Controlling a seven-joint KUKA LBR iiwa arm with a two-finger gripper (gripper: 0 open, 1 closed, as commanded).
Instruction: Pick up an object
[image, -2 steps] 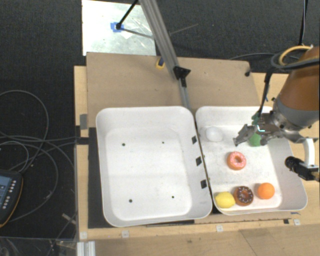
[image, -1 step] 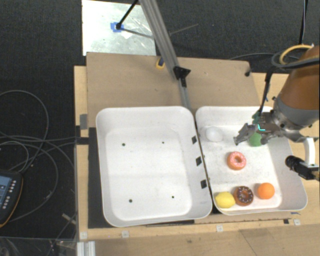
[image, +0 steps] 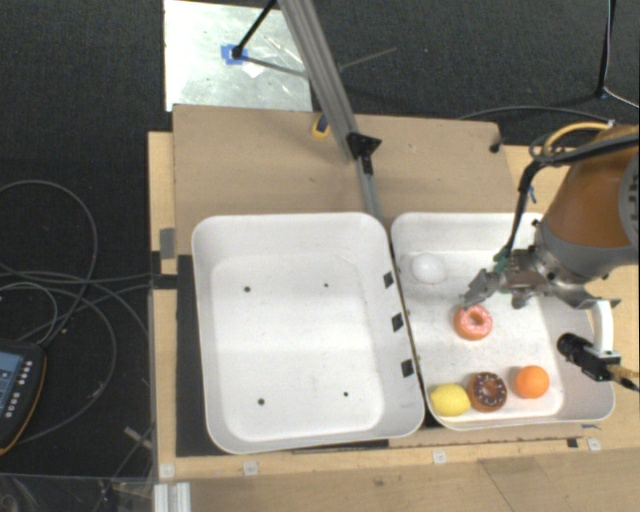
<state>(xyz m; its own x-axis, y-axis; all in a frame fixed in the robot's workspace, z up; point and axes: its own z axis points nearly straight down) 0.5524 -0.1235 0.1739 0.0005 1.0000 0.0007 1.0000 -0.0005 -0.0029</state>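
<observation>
The fingers (image: 478, 292) hang low in the right bin (image: 580, 405), dark and splayed apart, with nothing between them. Their tips sit just above a pink frosted doughnut (image: 473, 322), close to it; whether they touch it is hard to tell from here. Behind them the grey wrist and orange band of the arm (image: 590, 210) run off the right edge, so the rest is cut off.

Along the near wall of that bin lie a lemon (image: 451, 400), a chocolate doughnut (image: 488, 391) touching it, and an orange (image: 532, 381) just beside. A white ball (image: 428, 267) rests at the far left corner, faint against the white floor.

The left bin (image: 300, 235) lies edge to edge with it. Both sit on a brown tabletop (image: 420, 165), over dark carpet (image: 80, 120) strewn with cables (image: 60, 290). A grey pole (image: 330, 90) slants across the top. A handheld controller (image: 15, 385) is clipped by the left edge.
</observation>
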